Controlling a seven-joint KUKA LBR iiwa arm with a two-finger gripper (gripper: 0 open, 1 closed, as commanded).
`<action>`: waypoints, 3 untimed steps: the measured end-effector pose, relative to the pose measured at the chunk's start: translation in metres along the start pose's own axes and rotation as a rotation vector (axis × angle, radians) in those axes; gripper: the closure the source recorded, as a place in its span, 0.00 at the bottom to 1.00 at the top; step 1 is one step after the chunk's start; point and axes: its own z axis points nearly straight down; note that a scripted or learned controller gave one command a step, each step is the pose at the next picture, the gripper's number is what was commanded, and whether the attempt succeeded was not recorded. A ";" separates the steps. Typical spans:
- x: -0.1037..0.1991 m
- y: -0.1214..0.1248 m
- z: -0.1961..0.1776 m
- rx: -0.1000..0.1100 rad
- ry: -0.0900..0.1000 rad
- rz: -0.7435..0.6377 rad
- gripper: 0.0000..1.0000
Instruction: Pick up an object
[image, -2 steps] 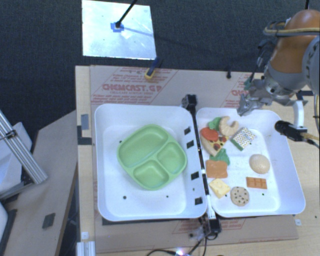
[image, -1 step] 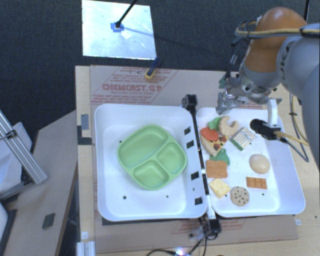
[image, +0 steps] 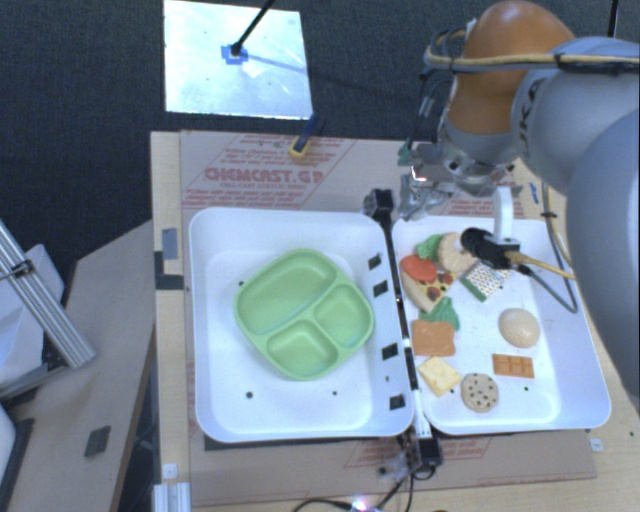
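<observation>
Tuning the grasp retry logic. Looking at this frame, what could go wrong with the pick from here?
1. The toy foods crowd the top of the right bin: tomato, pizza slice and grater touch or overlap, so a grasp there may catch two things or slip.
2. The gripper hangs by the bin's back rim, near the divider; going down there may strike it.
3. The cookie and cracker lie flat, likely hard to pinch.

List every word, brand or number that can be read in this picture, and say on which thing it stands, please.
"CHEMCAST GP": red print on the brown protective sheet under the two bins, behind the left bin.
Smaller red print repeats on that sheet beside and in front of the bins: too blurred to read.
No readable text on the green tray or the toy food.
</observation>
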 end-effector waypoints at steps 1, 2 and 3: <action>0.030 -0.002 0.012 0.002 -0.001 0.002 1.00; 0.043 -0.002 0.012 0.001 -0.002 0.003 1.00; 0.025 -0.004 0.006 0.002 -0.002 0.010 1.00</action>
